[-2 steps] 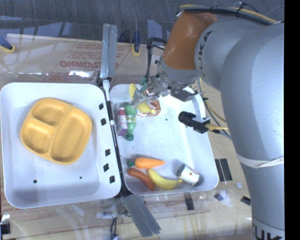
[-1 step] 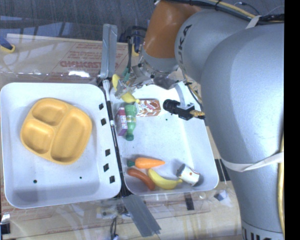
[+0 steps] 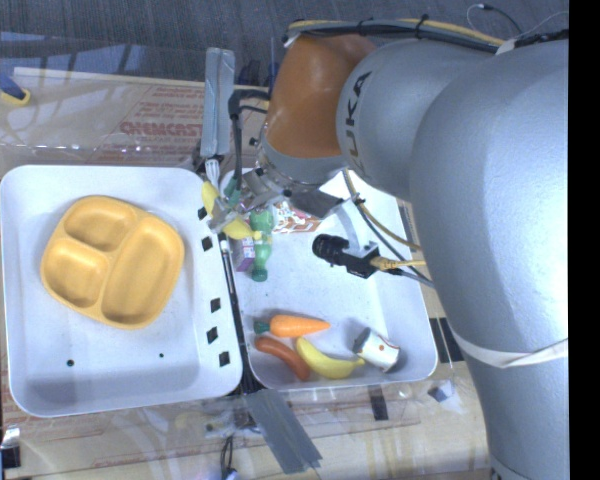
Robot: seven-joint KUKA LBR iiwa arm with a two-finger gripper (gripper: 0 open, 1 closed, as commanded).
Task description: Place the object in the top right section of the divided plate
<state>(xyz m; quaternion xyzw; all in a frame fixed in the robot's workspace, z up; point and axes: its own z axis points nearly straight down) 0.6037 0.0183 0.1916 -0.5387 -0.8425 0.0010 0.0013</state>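
The grey arm [image 3: 460, 168] reaches over the right bin [image 3: 405, 318], its gripper [image 3: 235, 203] low at that bin's upper left corner among small toys; whether its fingers are apart or together cannot be told. The yellow divided plate [image 3: 112, 258] sits in the left bin [image 3: 40, 368]. A carrot [image 3: 298, 324], banana [image 3: 327, 360] and sausage [image 3: 281, 357] lie together near the right bin's front.

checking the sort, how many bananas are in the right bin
2 that I can make out: one banana at the bin's near edge beside the carrot, and a second banana at the far left corner under the gripper. The arm may hide more.
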